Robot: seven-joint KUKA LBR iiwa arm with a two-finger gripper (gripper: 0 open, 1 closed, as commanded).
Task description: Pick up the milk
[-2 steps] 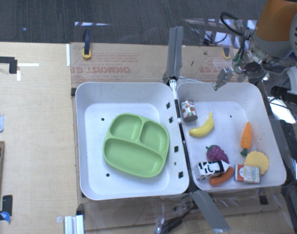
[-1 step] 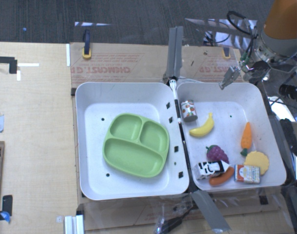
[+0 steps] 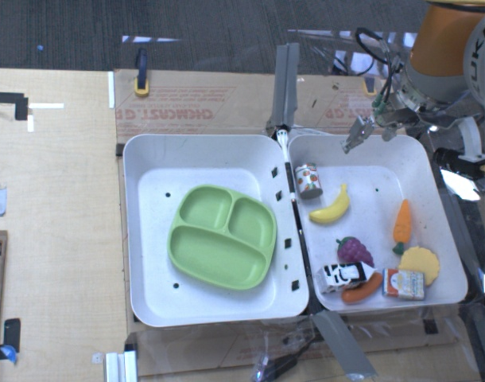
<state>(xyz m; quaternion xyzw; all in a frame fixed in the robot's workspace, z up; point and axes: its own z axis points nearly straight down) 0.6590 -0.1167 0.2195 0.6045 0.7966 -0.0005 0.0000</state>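
Left bin (image 3: 139,213) holds a green divided plate (image 3: 223,237). Right bin (image 3: 433,181) holds a banana (image 3: 332,207), carrot (image 3: 402,220), grapes (image 3: 354,250) and a small can (image 3: 308,180). The milk (image 3: 343,274), a cow-patterned carton, lies at the front edge, touching a sausage (image 3: 362,289). The gripper (image 3: 372,130) hangs over the bin's back rim, fingers parted, holding nothing.

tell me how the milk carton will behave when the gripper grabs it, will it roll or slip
The milk carton looks boxy and lies on its side, so it probably won't roll. It touches the sausage and sits close to the grapes, so it may nudge them. It looks small, so likely light.
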